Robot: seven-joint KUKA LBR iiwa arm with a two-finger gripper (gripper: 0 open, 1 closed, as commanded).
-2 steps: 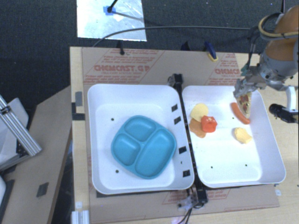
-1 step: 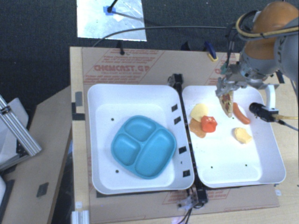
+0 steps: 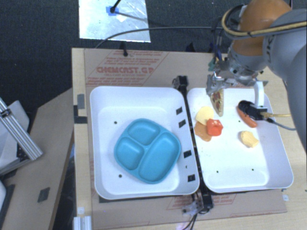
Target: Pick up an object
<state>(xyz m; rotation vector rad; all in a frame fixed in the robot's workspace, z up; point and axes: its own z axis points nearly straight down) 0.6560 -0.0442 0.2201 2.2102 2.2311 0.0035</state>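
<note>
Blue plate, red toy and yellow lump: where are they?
blue plate (image 3: pixel 147 150), camera view, middle where its compartments meet.
red toy (image 3: pixel 214 127), camera view, its top face.
yellow lump (image 3: pixel 249 139), camera view, its middle.

Lighting: bright, even, overhead. White bins (image 3: pixel 144 97) near overexposed; glare on foil sheet (image 3: pixel 113 13). Shadows soft and short. Focus: moderately soft throughout, low resolution. Dark backdrop underexposed, detail lost.

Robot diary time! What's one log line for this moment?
end effector: over right bin, pizza slice between fingers | hot dog, red pepper: lying in bin | blue plate: left bin
</note>
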